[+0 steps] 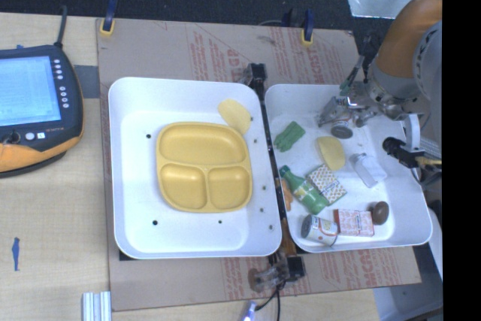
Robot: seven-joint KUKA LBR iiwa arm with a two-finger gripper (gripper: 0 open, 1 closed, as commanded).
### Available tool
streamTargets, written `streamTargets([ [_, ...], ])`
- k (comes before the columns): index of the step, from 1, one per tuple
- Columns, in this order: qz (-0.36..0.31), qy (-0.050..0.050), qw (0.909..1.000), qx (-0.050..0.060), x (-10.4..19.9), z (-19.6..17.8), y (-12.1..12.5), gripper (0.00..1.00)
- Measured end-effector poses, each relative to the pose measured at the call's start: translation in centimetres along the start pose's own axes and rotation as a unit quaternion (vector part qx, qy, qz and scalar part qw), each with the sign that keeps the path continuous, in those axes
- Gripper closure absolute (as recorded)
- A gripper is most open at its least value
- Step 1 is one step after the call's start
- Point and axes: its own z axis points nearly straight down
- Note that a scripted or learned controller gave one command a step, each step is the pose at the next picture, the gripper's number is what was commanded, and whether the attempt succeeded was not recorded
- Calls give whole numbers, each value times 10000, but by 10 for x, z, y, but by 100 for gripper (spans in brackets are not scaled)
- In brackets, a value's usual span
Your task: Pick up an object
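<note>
The gripper (342, 116) hangs over the right bin (409, 237), at about 12 o'clock of that bin. Whether it is apart or together I cannot tell, because it is small and dark in the view, and I see nothing between it.

The task names no 1 object, so I judge the nearest candidates. The pale yellow piece (331, 152) lies near the bin's centre, just toward 6 o'clock from the gripper. It looks like light, stiff plastic with a smooth rounded top, so it may slip; I would take it across its narrow width. The green block (289, 136) lies at 9 o'clock, close to the bin wall, small and probably light, with flatter sides that offer a better hold. The green bottle (304, 192) and the checked packet (327, 184) touch each other, which makes a clean grasp harder.

The left bin (131, 184) bears a yellow divided tray (203, 165).
</note>
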Motion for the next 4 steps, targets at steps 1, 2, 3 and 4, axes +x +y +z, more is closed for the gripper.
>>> streamTargets([
  [1,9,-3,10000,-7,-32,-72,0,0],
  [2,-10,-2,10000,17,-25,-13,-1,0],
  [3,-8,-4,10000,17,5,1,-116,0],
  [4,-12,-6,10000,7,38,0,-46,0],
])
